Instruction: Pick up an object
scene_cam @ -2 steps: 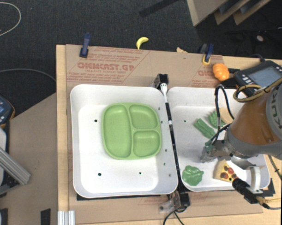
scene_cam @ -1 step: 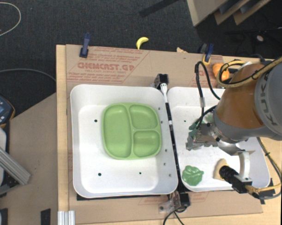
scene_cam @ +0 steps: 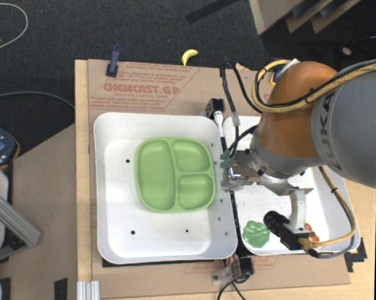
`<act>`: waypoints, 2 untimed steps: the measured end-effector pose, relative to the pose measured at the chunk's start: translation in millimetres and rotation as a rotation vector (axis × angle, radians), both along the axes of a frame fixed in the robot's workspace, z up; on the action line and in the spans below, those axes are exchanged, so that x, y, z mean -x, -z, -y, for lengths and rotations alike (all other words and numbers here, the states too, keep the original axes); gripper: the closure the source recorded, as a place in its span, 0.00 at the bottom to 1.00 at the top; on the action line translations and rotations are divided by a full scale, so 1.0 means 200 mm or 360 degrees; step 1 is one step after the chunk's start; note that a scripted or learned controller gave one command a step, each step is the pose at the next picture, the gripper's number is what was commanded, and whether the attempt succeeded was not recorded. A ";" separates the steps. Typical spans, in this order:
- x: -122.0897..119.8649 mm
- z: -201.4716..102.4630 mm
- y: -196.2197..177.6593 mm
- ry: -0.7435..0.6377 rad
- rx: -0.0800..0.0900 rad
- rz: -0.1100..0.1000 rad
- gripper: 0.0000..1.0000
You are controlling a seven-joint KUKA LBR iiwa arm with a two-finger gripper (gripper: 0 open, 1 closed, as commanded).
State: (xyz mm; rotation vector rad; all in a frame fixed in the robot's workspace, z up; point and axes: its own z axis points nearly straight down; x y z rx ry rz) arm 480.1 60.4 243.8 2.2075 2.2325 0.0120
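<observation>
Over the counter's right bin [scene_cam: 315, 209], we could not tell whether the tool [scene_cam: 239, 173] was spread or pressed together, and we judged the small green toy [scene_cam: 256, 233] near its front wall needed a centred, vertical approach.

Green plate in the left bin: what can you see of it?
The green plate is pale green, matte and plastic-looking, with rounded corners and three compartments: one long, two smaller. It lies flat, face up, slightly turned, on the floor of the left bin, nearer its right wall.
</observation>
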 end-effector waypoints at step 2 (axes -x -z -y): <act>0.00 -0.28 -1.02 0.0008 0.0000 0.0008 1.00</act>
